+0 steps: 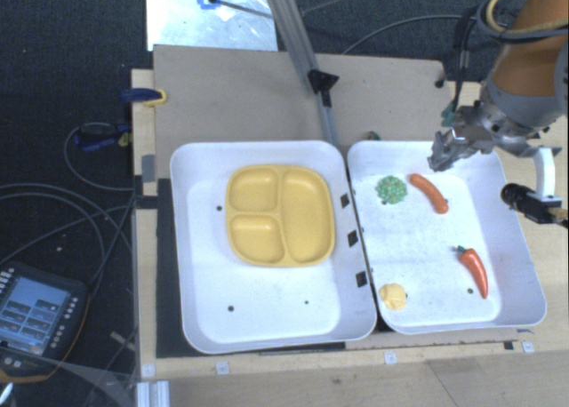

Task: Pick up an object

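Tool (442, 158) tips blurred — hovering beside the sausage (428, 192).

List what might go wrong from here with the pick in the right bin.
1. The hand hovers at the right bin's far rim, near the sausage; coming straight down, it may hit the rim or miss.
2. The sausage lies close to the green broccoli piece; a grab could nudge both.
3. The carrot and the yellow piece are small and lie flat, so they may slip.
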You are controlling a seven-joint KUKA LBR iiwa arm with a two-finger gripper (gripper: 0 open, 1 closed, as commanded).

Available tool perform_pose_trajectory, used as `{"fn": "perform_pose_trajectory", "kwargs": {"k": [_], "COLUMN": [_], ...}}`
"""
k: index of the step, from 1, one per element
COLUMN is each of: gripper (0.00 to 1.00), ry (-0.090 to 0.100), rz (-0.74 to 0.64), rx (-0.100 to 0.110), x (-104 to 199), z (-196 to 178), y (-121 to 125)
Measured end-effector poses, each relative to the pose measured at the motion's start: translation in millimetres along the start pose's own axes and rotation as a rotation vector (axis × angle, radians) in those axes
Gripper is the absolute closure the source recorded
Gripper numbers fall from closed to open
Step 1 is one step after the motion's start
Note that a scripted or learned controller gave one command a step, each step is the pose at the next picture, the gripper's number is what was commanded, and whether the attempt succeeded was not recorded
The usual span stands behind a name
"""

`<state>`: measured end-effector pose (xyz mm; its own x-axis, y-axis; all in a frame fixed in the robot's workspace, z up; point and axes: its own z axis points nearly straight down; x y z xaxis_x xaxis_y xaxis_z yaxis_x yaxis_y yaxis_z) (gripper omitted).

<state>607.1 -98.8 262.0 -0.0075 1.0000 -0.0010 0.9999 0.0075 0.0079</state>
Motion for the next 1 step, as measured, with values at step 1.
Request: {"fn": "perform_pose_trajectory", "kwargs": {"k": [1], "gripper": [1.0], "ry": [0.002], "rz": [-0.002], "rx": [0.009], "x": [53.2], "z": [15.4], "y": [-15.6]}}
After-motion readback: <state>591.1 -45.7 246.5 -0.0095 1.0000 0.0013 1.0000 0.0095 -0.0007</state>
